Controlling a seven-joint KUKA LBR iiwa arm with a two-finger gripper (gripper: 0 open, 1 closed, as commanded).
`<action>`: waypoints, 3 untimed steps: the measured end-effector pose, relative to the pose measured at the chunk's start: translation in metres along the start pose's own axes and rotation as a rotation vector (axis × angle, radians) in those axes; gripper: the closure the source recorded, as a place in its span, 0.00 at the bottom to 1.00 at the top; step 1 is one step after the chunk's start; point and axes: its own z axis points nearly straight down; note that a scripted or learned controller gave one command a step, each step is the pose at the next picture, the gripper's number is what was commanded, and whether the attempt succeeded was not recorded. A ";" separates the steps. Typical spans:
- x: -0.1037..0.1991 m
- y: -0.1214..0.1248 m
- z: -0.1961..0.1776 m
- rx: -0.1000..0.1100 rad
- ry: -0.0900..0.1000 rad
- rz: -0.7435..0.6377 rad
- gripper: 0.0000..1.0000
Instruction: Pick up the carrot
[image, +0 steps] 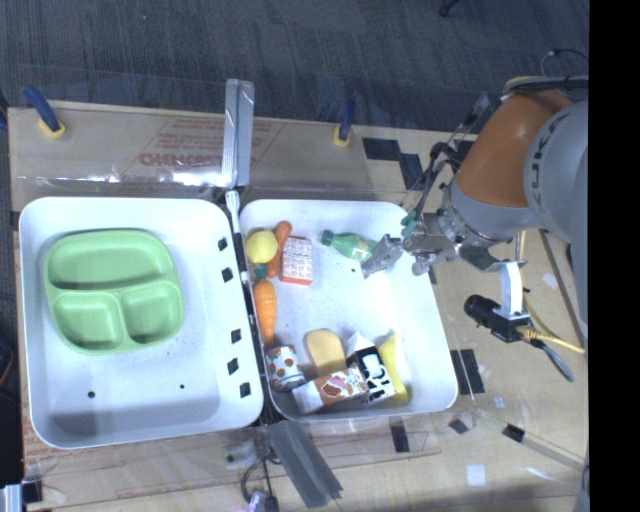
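From the overhead camera, the gripper (392, 252) hangs over the upper right part of the right bin (432, 330), its two metal fingers spread apart with nothing between them, and the grey arm with its orange band (510, 140) reaches in from the right. Just beside the gripper, to its left, lies a small green bottle (348, 243) on its side. The carrot (264, 307) rests well apart from the gripper, along the right bin's left wall, lying lengthwise below a yellow lemon (260, 246). Next to the lemon sits a red-and-white carton (297, 260), with a small orange piece (283, 231) above it. Down at the near end of the bin there's a cluster: a yellow block (324, 349), a printed can (284, 368) and some packaged boxes (362, 380). Over in the left bin (60, 400), a green divided tray (112, 288) lies flat. Both bins sit side by side on the tabletop (120, 140).
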 end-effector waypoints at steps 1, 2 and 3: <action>0.078 0.089 0.039 -0.002 0.000 -0.102 0.00; 0.086 -0.009 0.126 0.001 0.000 -0.052 0.00; 0.086 -0.009 0.117 0.002 -0.001 -0.056 1.00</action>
